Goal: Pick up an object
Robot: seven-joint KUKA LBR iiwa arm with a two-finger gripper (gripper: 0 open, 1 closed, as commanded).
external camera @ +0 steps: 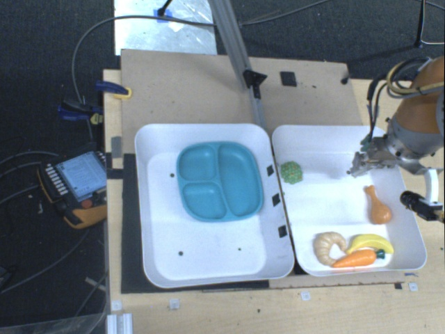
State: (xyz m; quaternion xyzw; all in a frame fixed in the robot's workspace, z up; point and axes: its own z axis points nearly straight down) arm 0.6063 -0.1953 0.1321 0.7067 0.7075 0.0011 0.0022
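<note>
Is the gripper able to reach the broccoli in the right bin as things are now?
Probably yes. The broccoli lies alone near the right bin's left wall, with bare white floor between it and the gripper. The wall beside it may hinder the fingers.

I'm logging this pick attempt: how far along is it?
Done: the arm has brought the claw over the right bin. In hand: nothing visibly held. Left: the drumstick, broccoli, banana, carrot and croissant all lie in the bin.
</note>
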